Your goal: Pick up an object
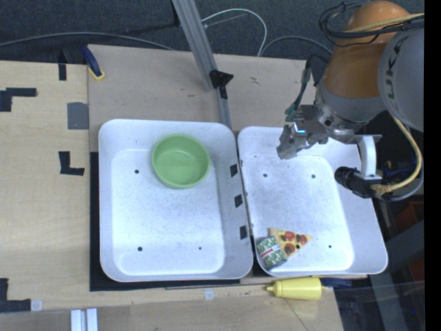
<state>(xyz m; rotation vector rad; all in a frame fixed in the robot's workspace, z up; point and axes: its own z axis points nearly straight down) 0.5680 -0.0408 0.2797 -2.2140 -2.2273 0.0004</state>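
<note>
The pizza slice lies flat near the right bin's front-left corner, long axis left-right, tip pointing right; yellow with red and green toppings. The hand hangs over that bin's back-left corner, holding nothing.

Green bowl smooth matt plastic; white bins speckled, slightly glossy; bench pale wood.

A green bowl sits upright in the left bin's upper half. A colourful pizza-slice toy lies flat at the right bin's lower-left corner.
</note>
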